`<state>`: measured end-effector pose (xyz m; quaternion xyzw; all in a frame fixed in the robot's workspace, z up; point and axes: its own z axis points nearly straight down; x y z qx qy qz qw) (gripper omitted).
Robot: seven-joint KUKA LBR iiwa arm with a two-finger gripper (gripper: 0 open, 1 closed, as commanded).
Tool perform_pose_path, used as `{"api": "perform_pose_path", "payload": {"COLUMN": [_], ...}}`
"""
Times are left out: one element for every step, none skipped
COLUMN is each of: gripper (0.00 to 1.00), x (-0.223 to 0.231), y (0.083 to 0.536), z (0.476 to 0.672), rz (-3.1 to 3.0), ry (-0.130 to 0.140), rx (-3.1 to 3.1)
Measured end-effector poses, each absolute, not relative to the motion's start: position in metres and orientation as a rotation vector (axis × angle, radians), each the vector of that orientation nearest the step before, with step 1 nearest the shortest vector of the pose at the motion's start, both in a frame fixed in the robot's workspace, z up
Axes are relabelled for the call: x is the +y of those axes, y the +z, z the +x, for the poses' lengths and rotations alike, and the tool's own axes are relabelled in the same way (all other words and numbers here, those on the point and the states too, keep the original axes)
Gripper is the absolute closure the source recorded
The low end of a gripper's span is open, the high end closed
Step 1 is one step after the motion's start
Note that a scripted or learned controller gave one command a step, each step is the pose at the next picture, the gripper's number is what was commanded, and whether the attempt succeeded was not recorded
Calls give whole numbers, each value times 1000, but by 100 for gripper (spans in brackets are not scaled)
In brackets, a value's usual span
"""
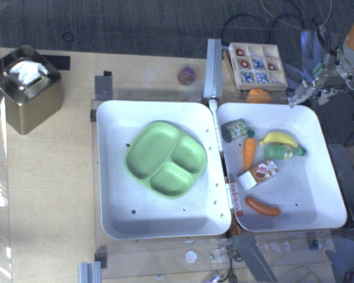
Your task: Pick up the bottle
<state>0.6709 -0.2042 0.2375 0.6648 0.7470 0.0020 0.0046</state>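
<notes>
The bottle (285, 152) is green with a yellow-green cap end and lies on its side in the right bin (324, 187), just below a banana (278, 138). My gripper (304, 94) hangs over the far right corner of that bin, above its back rim. It is well behind the bottle and apart from it, with nothing seen in it.
In the right bin also lie a dark can (235, 130), a carrot (248, 152), a small carton (258, 174) and a sausage (262, 207). The left bin (115, 217) holds a green divided plate (166, 158). A tic-tac-toe board (256, 66) and an orange (258, 95) sit behind the bins.
</notes>
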Motion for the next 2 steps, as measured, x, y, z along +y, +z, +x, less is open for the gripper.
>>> {"api": "perform_pose_path", "payload": {"gripper": [0, 0], "x": [-205, -191], "y": [184, 88], "z": [600, 616], "rz": [2133, 2090], "ry": [3, 7], "rx": [2301, 2335]}}
